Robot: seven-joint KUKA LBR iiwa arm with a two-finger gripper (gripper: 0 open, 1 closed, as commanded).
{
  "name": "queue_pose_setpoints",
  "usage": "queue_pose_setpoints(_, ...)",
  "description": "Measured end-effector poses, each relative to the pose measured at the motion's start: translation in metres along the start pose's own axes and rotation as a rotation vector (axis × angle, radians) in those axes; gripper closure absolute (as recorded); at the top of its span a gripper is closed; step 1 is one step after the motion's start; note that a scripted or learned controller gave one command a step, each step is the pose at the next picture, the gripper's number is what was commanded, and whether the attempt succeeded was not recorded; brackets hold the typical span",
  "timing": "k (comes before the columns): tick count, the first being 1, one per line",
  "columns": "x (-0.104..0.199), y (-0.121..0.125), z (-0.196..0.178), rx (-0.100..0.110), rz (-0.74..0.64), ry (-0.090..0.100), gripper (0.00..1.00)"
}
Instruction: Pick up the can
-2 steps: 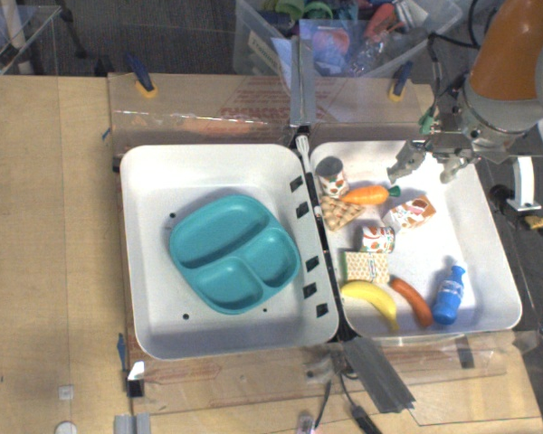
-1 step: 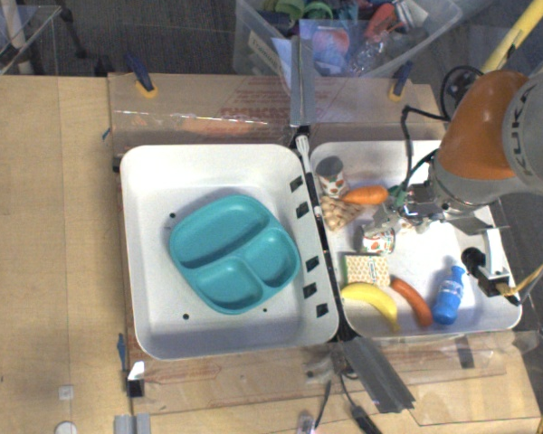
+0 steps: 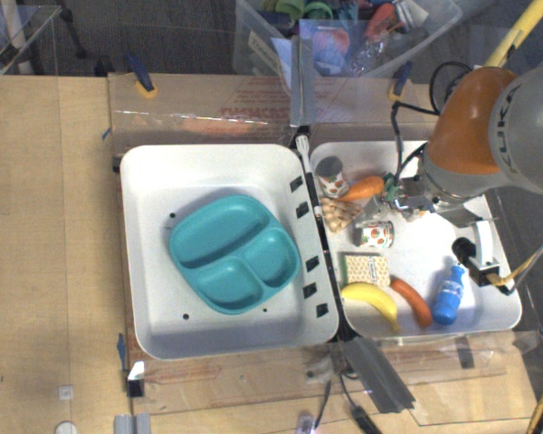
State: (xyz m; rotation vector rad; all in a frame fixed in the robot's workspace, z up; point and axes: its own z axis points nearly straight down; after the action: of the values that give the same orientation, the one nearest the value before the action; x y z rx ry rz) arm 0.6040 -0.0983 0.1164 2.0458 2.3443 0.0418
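Gripper: the gripper (image 3: 400,199) hangs low over the back of the right bin, under the grey wrist with its orange band; whether it is wide or narrow I cannot tell from here.
Can: the can (image 3: 374,235) lies on its side just in front of the gripper and slightly to its left, near the middle of the right bin, its long axis running roughly left to right across the bin floor; which end is the top I cannot tell. It is a short cylinder with a white label marked in red and green, apart from the gripper.
Near the can: an orange carrot-shaped piece (image 3: 366,188) sits behind it, and a flat yellowish packet (image 3: 366,268) just in front.
Back corner: a small upright jar (image 3: 331,176) with a dark lid.
Front of bin: a curved yellow banana (image 3: 372,300), a smooth orange sausage shape (image 3: 412,301), and a blue plastic bottle (image 3: 449,297).
Right bin: the right bin (image 3: 498,319) is shallow, white, glossy.
Left bin: the left bin (image 3: 154,324) holds a teal divided plate (image 3: 233,254) with rounded corners.
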Motion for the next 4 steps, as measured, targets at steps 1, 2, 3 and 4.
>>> queue_pose_setpoints(1, 0.006, -0.013, 0.004, -0.018, 0.272, 0.006, 0.00)
queue_pose_setpoints(2, 0.006, -0.018, 0.026, 0.026, 0.450, -0.005, 0.00)
queue_pose_setpoints(3, 0.014, -0.061, 0.024, 0.028, 0.386, -0.003, 0.00)
queue_pose_setpoints(4, 0.017, -0.112, 0.022, 0.025, 0.259, -0.002, 0.00)
